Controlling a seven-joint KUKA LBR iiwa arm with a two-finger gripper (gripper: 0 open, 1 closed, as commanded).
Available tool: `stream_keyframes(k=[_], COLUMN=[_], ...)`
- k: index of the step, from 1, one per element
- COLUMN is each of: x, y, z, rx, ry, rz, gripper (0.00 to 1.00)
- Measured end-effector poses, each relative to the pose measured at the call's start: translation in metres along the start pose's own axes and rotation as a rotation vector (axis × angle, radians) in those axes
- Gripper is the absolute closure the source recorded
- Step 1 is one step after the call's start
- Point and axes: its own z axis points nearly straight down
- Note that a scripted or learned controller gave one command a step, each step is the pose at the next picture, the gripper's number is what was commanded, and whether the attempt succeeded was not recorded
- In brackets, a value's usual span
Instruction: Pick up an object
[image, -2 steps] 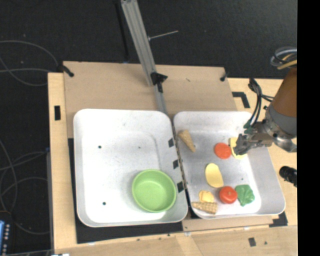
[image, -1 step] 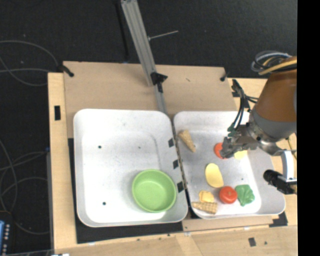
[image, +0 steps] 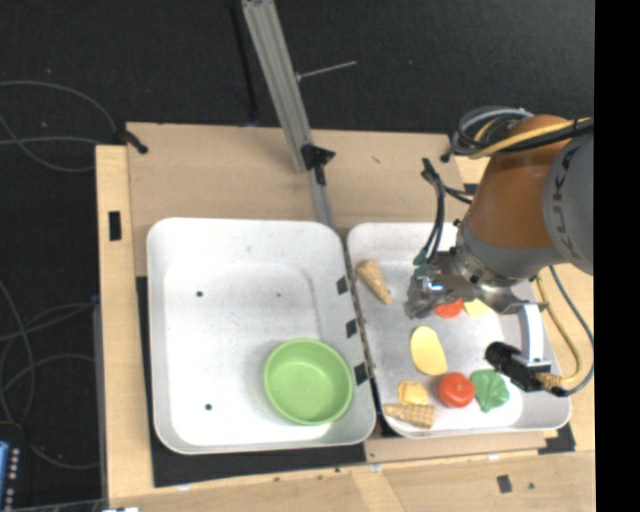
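Note:
My gripper (image: 430, 292) hangs low over the middle of the right bin (image: 385, 240). Just right of it lies a small red piece (image: 449, 309) with a pale yellow piece (image: 478, 309) beside it, both partly hidden under the wrist. A yellow oval piece (image: 428, 351) lies a little below the gripper. To its left, by the bin's left wall, lies a tan cone (image: 374, 281). Nothing shows between the fingers.
Near the right bin's front edge sit a red tomato (image: 456, 389), a green leafy piece (image: 490, 389) and a waffle-patterned piece (image: 413, 403). The left bin (image: 200, 260) holds a green bowl (image: 307, 381). A metal post (image: 285, 90) rises behind the bins.

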Motion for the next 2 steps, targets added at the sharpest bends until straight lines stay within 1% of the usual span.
stream_keyframes(k=[1,2], x=[0.046,0.101], y=[0.005,-0.006], z=[-0.007,-0.001], rx=[-0.002,0.000], ry=[0.002,0.001], rz=[-0.003,-0.002], gripper=[1.00,1.00])
